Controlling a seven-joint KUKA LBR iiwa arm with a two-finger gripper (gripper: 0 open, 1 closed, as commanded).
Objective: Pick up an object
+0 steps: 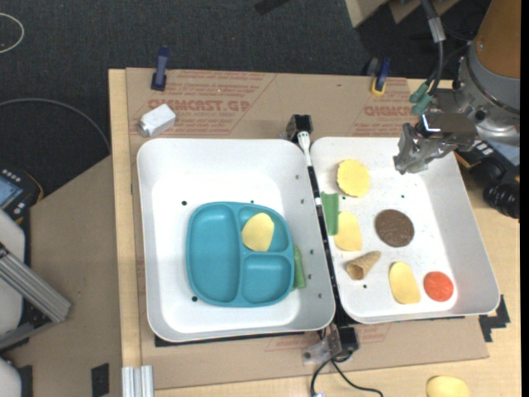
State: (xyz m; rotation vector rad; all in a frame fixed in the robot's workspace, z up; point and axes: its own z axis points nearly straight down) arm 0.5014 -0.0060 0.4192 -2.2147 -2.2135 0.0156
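arm: comes in from the right and hangs over the far end of the right bin point(463, 222), so it looks parked above the pile it's meant to pick from

gripper point(411, 160): sits high over the bin's far edge, nothing between its tips as far as I can see

fingers: honestly can't tell how wide they are, the tips are just a dark blur from this angle

nearest target: the round yellow disc point(353, 178), left of the gripper and a bit nearer the camera, apart from it, not under the tips

brown disc point(394, 227): nearer the camera than the gripper, mid bin, also well clear of it

rest of the right bin: yellow wedge point(348, 232), cone point(362, 265), yellow oval point(403, 283), orange ball point(438, 286), all strung along the near half, so farther from the gripper than the yellow disc

green strip point(331, 212): tucked against the bin's left wall, awkward spot to grab from I'd guess

left bin point(157, 222): holds a teal tray point(216, 255) with a yellow piece point(258, 232) in its far right compartment, looks like the drop-off side

my take: no grab yet, it needs to slide left toward the yellow disc and come down
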